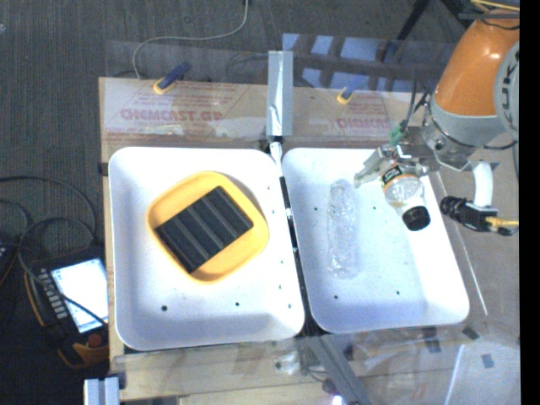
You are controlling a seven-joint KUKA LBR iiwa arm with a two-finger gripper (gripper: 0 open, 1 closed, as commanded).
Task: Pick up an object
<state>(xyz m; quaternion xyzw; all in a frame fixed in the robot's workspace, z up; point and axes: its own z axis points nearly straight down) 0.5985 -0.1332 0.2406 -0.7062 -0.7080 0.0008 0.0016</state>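
The small bottle (405,197) with a black cap sits between the fingers of the gripper (393,172), over the right bin (439,310) near its far right corner. It looks light, stiff and smooth (likely slippery), so the body just above the cap seems the safest hold. A clear plastic bottle (342,229) lies mid-bin, thin and crushable. The bin wall is close on the right; open room lies toward the bin's middle. The left bin (126,310) carries a yellow dish with a black insert (207,225).
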